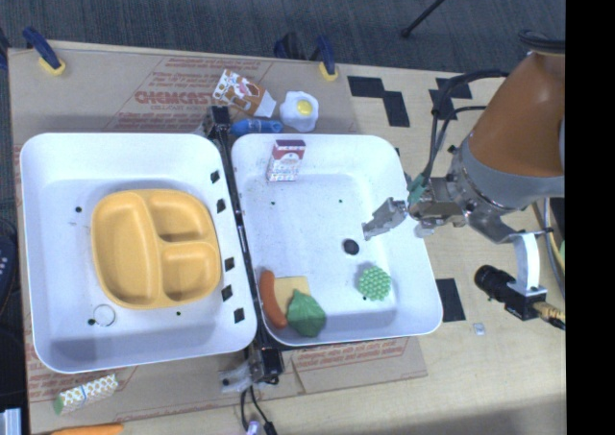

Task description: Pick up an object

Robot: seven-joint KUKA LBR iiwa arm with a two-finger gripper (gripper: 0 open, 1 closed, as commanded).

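My gripper hangs over the right side of the right bin, reaching in from the right. Just below and to its left a small black round thing lies on the bin floor. A green bumpy ball sits near the bin's front right corner. At the front left are an orange sausage, a yellow slice and a green lump close together. A small red and white box rests by the far wall. Nothing appears held by the gripper.
The left bin holds a yellow divided tray. Behind the bins on the cardboard lie a snack packet, a white and yellow egg-like thing and a blue item. A wrapped packet lies at the front left.
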